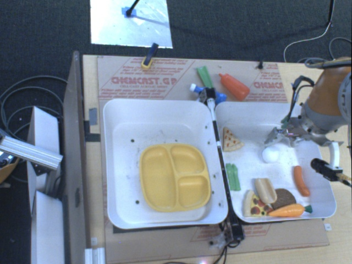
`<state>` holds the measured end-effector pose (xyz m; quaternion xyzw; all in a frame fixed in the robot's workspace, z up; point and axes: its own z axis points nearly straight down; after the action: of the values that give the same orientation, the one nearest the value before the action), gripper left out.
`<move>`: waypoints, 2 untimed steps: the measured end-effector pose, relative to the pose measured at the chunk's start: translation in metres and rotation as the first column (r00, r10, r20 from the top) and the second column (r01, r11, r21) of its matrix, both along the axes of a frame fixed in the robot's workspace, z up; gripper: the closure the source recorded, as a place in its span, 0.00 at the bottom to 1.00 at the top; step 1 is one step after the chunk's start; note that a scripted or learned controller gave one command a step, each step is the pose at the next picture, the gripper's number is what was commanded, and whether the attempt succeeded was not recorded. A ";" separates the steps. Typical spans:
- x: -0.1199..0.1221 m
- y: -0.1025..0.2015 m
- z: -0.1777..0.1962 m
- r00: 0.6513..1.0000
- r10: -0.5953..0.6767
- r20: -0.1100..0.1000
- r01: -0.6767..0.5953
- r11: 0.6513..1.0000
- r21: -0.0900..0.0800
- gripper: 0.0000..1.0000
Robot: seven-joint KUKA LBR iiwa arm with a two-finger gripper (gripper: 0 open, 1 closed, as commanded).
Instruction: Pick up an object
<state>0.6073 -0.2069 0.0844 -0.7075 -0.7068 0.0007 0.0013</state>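
At the near edge of the right bin (328, 202) lie a carrot (286, 211), a pizza slice (254, 203) and a hot dog bun (265, 190), with a sausage (300, 180) just right of them, its long axis running near to far. Farther in, a white egg (270, 154) sits in the bin's middle, and the pincer (286, 135) hangs just beyond and slightly right of it, nothing between its fingers. I cannot tell whether it is released or clenched; the egg looks the likeliest target.

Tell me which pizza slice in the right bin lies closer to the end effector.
The plain slice near the divider, at the bin's upper left. The other, topped slice sits in the bottom corner beside the hot dog bun, farther from the end effector.
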 end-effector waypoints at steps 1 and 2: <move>0.063 0.086 0.001 1.000 0.014 0.011 -0.014 1.000 0.000 0.00; 0.062 0.041 0.001 1.000 0.001 0.008 -0.001 1.000 -0.002 0.00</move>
<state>0.6694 -0.1659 0.0857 -0.7071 -0.7072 -0.0013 -0.0024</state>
